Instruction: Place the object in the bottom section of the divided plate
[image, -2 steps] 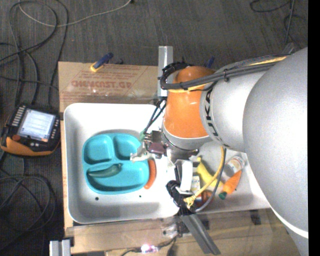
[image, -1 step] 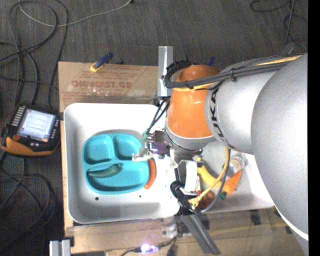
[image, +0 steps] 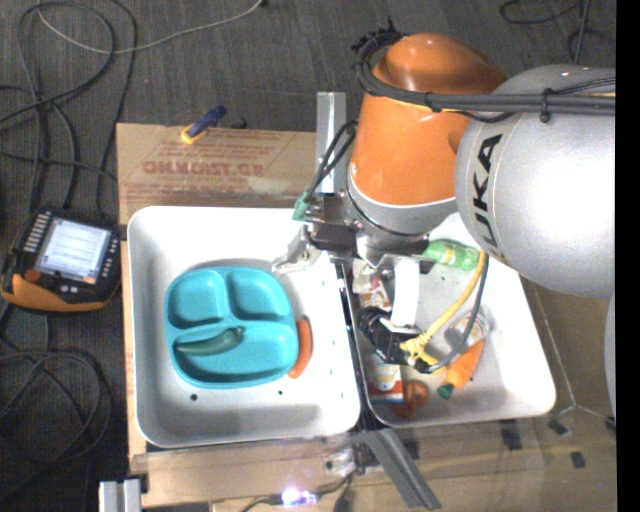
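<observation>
The blue divided plate (image: 235, 322) lies in the left bin (image: 150, 400). A dark green, elongated object (image: 210, 343) rests in the plate's wide bottom section. An orange piece (image: 303, 346) lies against the plate's right rim, on the bin floor. My gripper (image: 374, 288) hangs under the orange-banded wrist, over the left side of the right bin (image: 535, 385), close to the divider between the bins. It is apart from the plate, and the wrist and cables hide much of it.
The right bin holds a green item (image: 455, 255), a carrot-like toy (image: 462, 368), a brown item (image: 410, 397) and other small things under the arm. A teach pendant (image: 65, 258) lies left of the bench. A cardboard sheet (image: 215, 175) lies behind the left bin.
</observation>
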